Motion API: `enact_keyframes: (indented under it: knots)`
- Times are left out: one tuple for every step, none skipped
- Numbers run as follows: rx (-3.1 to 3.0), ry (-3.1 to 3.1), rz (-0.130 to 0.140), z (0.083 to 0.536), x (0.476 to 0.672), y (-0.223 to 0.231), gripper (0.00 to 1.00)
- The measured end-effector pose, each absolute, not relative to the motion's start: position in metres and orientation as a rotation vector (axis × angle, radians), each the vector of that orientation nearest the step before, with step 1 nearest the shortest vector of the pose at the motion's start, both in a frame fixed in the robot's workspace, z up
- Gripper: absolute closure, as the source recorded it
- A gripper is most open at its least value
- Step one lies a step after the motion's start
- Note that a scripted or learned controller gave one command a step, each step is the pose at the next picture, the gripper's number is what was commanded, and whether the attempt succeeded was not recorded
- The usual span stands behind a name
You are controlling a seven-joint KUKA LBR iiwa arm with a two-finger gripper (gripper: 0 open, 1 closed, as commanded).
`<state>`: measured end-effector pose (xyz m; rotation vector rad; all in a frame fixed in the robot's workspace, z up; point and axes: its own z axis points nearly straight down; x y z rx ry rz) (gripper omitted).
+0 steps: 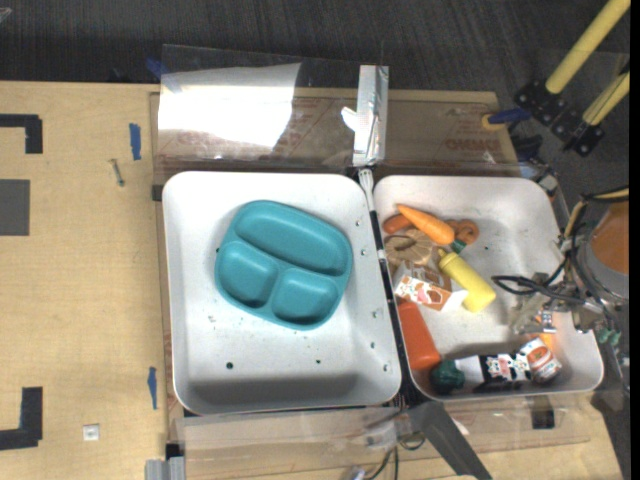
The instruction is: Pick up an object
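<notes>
While parked at right bin's [520, 190] right rim, end effector [560, 298] grip state unreadable; carrot [425, 225], yellow bottle [466, 280] inside bin; teal tray [283, 262] left of bin.

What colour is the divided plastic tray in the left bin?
Teal; the compartmented plastic tray shows best in the camera view.

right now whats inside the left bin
A teal divided tray sits inside the left bin, slightly tilted, its three compartments holding nothing. Whatever lies beneath the tray is covered, so I cannot tell.
</notes>
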<state>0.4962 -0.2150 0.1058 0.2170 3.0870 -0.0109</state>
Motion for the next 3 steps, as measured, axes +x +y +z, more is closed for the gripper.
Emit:
enact_keyframes:
  knots:
    - [0.021, 3.127, -0.004, 0.213, 0.582, -0.200, 1.00]
    - [0.024, 3.136, 0.000, 0.208, 0.579, -0.201, 0.00]
    - [0.062, 3.146, 0.005, 0.103, 0.565, -0.222, 0.00]
